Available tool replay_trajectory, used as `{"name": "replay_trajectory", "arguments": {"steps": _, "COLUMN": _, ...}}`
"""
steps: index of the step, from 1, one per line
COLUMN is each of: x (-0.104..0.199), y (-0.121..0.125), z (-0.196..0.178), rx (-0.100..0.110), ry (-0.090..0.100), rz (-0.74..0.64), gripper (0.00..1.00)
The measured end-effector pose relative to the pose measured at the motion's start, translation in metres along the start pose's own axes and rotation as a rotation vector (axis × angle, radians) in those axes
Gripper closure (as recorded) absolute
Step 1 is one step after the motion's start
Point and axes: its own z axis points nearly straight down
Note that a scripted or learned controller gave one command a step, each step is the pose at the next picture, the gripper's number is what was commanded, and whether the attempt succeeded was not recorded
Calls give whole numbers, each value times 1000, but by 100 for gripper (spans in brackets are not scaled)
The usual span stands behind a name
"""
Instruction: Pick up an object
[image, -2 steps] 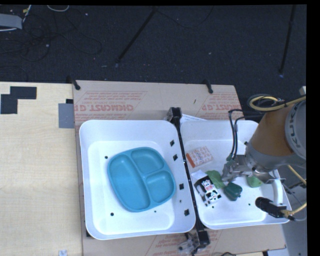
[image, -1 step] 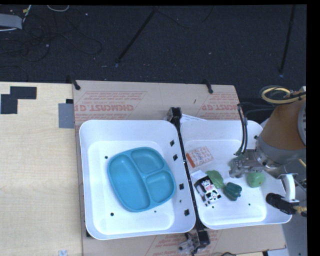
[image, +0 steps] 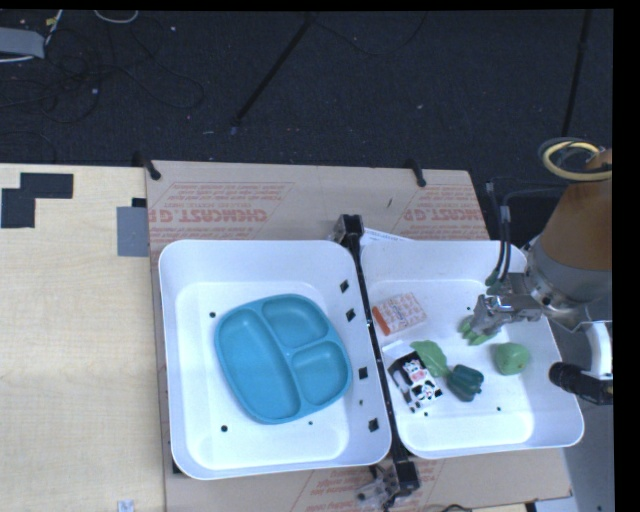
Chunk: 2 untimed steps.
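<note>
Nearest, a dark green rounded block (image: 465, 381) and a black-and-white patterned toy (image: 418, 380) lie loose in the right white bin (image: 540, 432), available for picking. Beyond, the pincer (image: 492, 318) is low over a light green piece (image: 474, 329); whether it grips cannot be told. Left, a blue divided plastic plate (image: 282, 355) rests flat.

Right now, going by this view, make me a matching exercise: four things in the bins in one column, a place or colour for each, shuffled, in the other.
Things:
1. tray
2. packet
3. cow toy
4. gripper

Places or colours:
A. black and white, near the divider
B. blue, in the left bin
C. over the right bin, by a green piece
D. orange and white, lying flat in the right bin

Pairs: 1-B, 2-D, 3-A, 4-C
</note>
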Motion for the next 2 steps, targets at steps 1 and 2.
{"name": "replay_trajectory", "arguments": {"steps": 1, "x": -1, "y": 1, "z": -53, "rx": -1, "ry": 0, "rz": 0, "gripper": 100}}
{"name": "replay_trajectory", "arguments": {"steps": 2, "x": 54, "y": 0, "z": -39, "rx": 6, "ry": 3, "rz": -3, "gripper": 100}}
